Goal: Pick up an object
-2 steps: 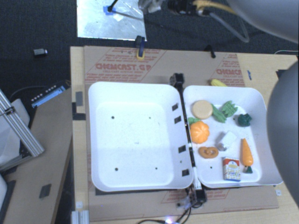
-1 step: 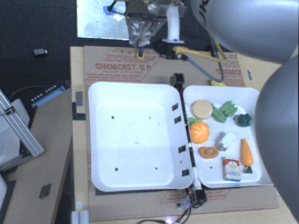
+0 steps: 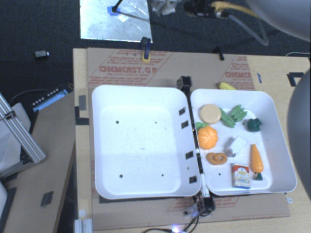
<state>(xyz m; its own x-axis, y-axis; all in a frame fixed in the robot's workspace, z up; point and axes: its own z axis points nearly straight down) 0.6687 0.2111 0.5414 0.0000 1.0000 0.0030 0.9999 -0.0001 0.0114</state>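
The right bin (image 3: 277, 130) holds several small toys. Among them are a tan round disc (image 3: 210, 113), a light green leafy piece (image 3: 232, 115), a dark green broccoli (image 3: 253, 124) and an orange pumpkin (image 3: 208, 137). Nearer the front lie a pale grey block (image 3: 236, 145), a carrot (image 3: 256, 160), a brown ring-shaped piece (image 3: 216, 158) and a small red and white box (image 3: 241, 175). My gripper (image 3: 166, 1) hangs blurred at the top edge, beyond the bench's far side and well away from both bins.
The left bin (image 3: 104, 130) sits beside the right one, joined by a black divider strip (image 3: 190, 130). A yellow piece (image 3: 226, 86) lies on the cardboard just behind the right bin. The grey arm (image 3: 282, 8) crosses the top right corner, and a metal frame (image 3: 19, 135) stands at left.
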